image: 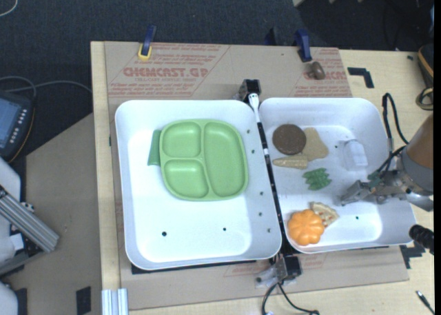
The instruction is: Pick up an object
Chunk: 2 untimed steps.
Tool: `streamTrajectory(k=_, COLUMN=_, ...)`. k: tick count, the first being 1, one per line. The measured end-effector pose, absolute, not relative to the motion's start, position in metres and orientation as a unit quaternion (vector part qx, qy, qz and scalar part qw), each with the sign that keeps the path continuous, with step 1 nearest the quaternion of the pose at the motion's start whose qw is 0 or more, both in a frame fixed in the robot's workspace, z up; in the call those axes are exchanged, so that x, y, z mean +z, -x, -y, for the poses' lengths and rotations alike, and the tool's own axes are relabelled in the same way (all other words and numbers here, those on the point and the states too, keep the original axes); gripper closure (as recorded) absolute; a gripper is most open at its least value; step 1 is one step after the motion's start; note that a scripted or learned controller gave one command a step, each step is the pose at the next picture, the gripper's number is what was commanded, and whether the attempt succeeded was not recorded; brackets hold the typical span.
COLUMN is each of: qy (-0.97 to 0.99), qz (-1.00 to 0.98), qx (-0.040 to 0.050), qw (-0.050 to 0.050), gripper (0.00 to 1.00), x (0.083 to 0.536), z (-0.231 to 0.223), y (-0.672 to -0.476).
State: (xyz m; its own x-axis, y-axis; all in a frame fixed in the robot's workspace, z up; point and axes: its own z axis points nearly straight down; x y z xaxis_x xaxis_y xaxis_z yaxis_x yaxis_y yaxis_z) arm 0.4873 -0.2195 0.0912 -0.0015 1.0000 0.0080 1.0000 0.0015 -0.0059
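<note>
The pincer, its spread impossible to tell, is hovering in the right bin, just right of the orange pumpkin sitting near the front wall.

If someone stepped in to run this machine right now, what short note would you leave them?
Gripper: low in the right bin, nothing between its fingers.
Right bin holds an orange pumpkin, a small green piece, a brown disc, a tan flat piece and a clear item.
Left bin holds a green divided plate.
Done: nothing picked yet.
Left: close on one object, probably the green piece or pumpkin nearest, and lift.
</note>
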Motion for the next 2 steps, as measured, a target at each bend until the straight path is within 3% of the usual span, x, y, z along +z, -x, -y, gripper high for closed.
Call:
streamTrajectory(k=1, qy=0.706, qz=0.708, qx=-0.0014, qw=0.004, gripper=0.00, x=0.085, z=0.217, y=-0.488)
streamTrajectory(k=2, qy=0.707, qz=0.707, qx=-0.0006, qw=0.001, gripper=1.00, x=0.095, z=0.218, y=-0.488)
